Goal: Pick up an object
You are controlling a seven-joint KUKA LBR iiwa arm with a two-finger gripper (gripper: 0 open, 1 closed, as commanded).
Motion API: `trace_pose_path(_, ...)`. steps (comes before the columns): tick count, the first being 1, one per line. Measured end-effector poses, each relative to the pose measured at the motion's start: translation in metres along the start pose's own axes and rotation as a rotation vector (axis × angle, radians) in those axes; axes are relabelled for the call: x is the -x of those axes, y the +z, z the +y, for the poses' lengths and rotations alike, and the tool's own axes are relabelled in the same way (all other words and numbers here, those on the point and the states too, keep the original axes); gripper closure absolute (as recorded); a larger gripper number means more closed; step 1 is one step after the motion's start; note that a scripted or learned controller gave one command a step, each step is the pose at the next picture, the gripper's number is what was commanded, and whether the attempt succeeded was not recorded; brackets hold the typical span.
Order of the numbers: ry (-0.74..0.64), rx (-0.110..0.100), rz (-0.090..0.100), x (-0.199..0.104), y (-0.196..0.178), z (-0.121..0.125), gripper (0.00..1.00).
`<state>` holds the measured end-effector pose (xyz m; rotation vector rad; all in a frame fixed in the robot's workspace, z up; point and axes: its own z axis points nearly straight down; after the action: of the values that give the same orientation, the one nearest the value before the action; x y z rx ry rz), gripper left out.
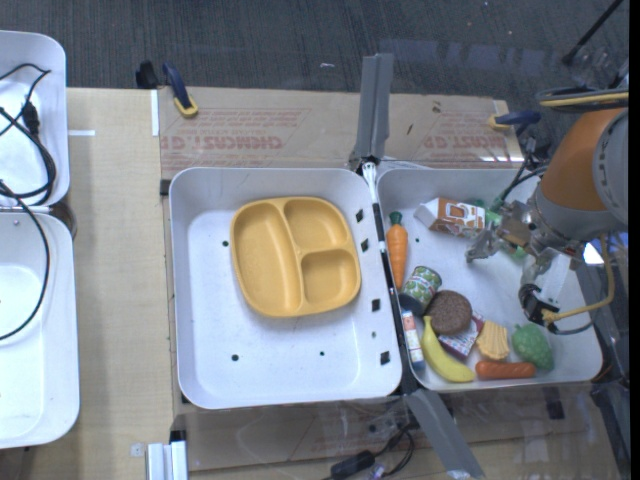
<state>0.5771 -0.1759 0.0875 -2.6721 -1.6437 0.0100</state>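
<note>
The metal gripper [497, 236], grip state unclear, hovers over the glossy, round-cornered right bin [590, 353].

Your gripper [497, 240] hovers in the right bin [590, 363]; carton [457, 216] just left, toy food below-left.

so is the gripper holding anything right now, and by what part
Nothing shows between the fingers. The gripper hangs in the right bin, close beside the small carton, with no visible hold on it.
</note>
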Motion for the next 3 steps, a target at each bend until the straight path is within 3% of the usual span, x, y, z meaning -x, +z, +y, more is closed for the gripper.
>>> trace_pose_path(1, -0.039, -0.069, -0.008, -0.0128, 0.002, 0.07, 0.0)
trace_pose_path(2, -0.038, -0.031, -0.011, -0.0133, -0.0045, 0.0757, 1.0)
trace_pose_path(3, -0.039, -0.041, -0.01, -0.014, -0.0035, 0.0738, 0.0)
